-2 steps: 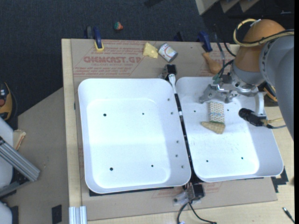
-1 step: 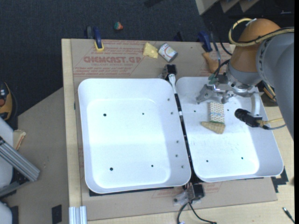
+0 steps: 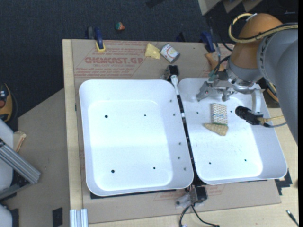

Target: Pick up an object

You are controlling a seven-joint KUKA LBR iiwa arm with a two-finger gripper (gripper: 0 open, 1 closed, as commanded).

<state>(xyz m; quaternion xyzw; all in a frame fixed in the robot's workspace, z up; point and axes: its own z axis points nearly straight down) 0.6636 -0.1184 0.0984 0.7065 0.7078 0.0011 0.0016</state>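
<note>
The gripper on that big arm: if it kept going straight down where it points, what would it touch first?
Probably the bare floor of the right bin near its far edge; the gripper sits just above the patterned packet, though depth is unclear.

A single fixed camera looks down from above the counter [image 3: 118,60] at a slant, far enough off to take in both white bins and the dark floor beyond the counter's far edge. The left bin [image 3: 130,91] sits near the frame's middle, well to the left of the gripper [image 3: 215,91]; the right bin [image 3: 265,167] lies under and just below the gripper. The arm [image 3: 265,51] enters from the frame's right, looming large at the upper right, above the gripper.
</note>
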